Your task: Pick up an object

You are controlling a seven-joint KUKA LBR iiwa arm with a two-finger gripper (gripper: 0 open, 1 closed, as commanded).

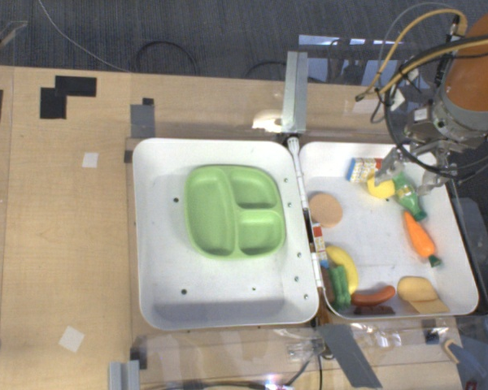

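At the near edge of the right bin (469, 295) lie a red sausage (372, 296), a yellow banana (345, 268), a green pepper (338, 284) and a tan bread roll (417, 288). A little farther in is an orange carrot (420, 235), and a round brown cookie (325, 210) sits by the wall between the bins. The left bin (159, 299) holds a green plate (232, 211) with three parts. At the far side of the right bin, the gripper (411, 167) hangs over a yellow lemon (381, 188), a green toy (407, 193) and a small blue and white box (363, 168). Its fingers (388, 166) are spread and pinch nothing
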